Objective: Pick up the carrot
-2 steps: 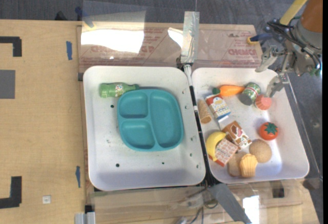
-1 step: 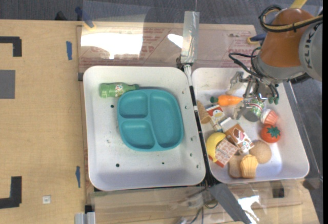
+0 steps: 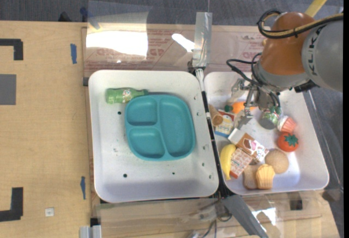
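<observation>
The jaws [image 3: 256, 107] hang low over the right-hand shallow white plastic bin [image 3: 313, 171], metal fingers pointing down among the clutter; whether they are apart or together I cannot tell, since they blur into the shiny things below. Nothing can be made out between them.

Just to their left, near the bin's upper part, a small orange piece [image 3: 238, 106] pokes out, which I judge to be the carrot; most of it is hidden, so that is a guess. It lies in the bin, not lifted. So the task appears to be at the approach: the arm has the jaws near the carrot, and the closing and lifting are left to do.

Around them lie a glossy red toy tomato with a green stalk [image 3: 289, 142], a smooth yellow banana [image 3: 226, 158], a printed cardboard snack box [image 3: 244, 156], a ridged yellow cupcake [image 3: 265, 177] and a round tan biscuit [image 3: 277, 161], packed close together.

The left-hand white bin [image 3: 103, 177] holds a matte teal plastic plate with three compartments [image 3: 160, 126] and, beside its upper left corner, a green bottle lying on its side [image 3: 124, 95]. Both bins rest on the pale wooden bench [image 3: 38, 139].
</observation>
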You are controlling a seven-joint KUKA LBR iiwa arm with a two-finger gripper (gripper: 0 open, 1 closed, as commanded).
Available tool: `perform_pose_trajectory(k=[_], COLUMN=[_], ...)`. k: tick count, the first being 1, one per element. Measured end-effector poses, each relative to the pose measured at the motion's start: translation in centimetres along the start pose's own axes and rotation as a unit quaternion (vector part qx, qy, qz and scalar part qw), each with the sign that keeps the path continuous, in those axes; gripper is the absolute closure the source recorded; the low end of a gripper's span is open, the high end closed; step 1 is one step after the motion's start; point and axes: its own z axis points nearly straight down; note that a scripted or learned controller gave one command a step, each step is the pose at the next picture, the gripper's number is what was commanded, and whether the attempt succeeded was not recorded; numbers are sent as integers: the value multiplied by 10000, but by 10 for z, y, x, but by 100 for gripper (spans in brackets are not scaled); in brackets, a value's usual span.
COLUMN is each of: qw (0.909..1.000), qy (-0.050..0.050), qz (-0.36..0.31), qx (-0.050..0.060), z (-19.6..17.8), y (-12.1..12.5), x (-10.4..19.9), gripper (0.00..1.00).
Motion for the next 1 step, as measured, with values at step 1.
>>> perform_pose_trajectory(k=[1], qw=[9997], qy=[-7], qz=[-234], qx=[7], z=[-1], y=[0], x=[17], gripper=[0])
